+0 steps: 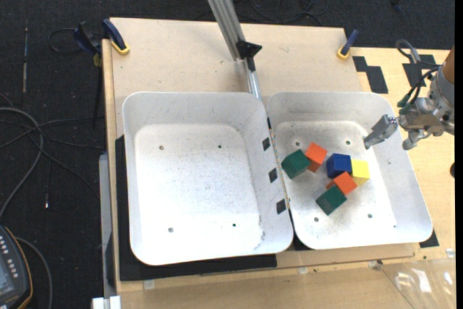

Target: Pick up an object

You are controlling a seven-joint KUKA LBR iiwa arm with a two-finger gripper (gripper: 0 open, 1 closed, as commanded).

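Desk (pixel 188 54): tan board top, bearing two shallow white bins side by side. A blue-and-yellow clamp (pixel 116 38) sits at the desk's far left corner, a second clamp (pixel 348 44) at its far right corner.

Left bin (pixel 145 112): speckled white floor, rim touching the right bin along the middle seam.

Pole (pixel 221 0): a grey metal pole slants down from the top of the view and ends at the seam, at the far edge of the bins.

Right bin (pixel 405 221): holds six blocks, all clustered near its centre. Relative to the blue block (pixel 338 165): a green block (pixel 295 164) lies to its left, nearest the seam; an orange block (pixel 315 154) sits between those two, touching the green one; a yellow block (pixel 359 170) is just beside it on the right; a second orange block (pixel 345 184) lies just in front of it; a dark green block (pixel 330 200) lies further in front, touching that orange one.

Claw (pixel 396 132): above the right bin's far right rim, to the right of the blue block and apart from every block. Its fingers stand apart, one (pixel 379 131) angled down toward the bin floor. Nothing lies between them.
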